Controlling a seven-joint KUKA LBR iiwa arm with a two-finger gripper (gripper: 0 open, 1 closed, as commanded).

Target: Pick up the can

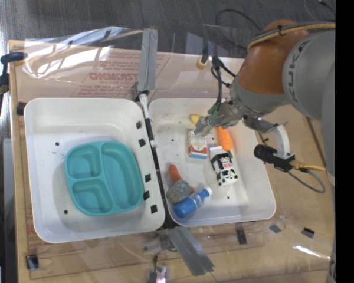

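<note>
Gripper (204, 127) hovering in right bin (256, 208), upper part, above small carton (197, 147); jaw state: cannot tell. Can (179, 190) lying at bin's lower left, touching blue bottle (193, 202), orange item (174, 172) just behind. Advice: shifting toward can, descending centred, avoiding bottle contact and bin wall.

The gripper (205, 124) is blurred and small, so how its fingers stand cannot be told. It covers the top of the small carton (197, 147) just beneath it. A yellow thing (194, 119) touching it on the far side is mostly hidden and cannot be identified. The can (179, 190), well below the gripper, is partly covered by the blue bottle (192, 203). The arm (295, 63) behind the gripper is cut off by the upper right edge.
</note>
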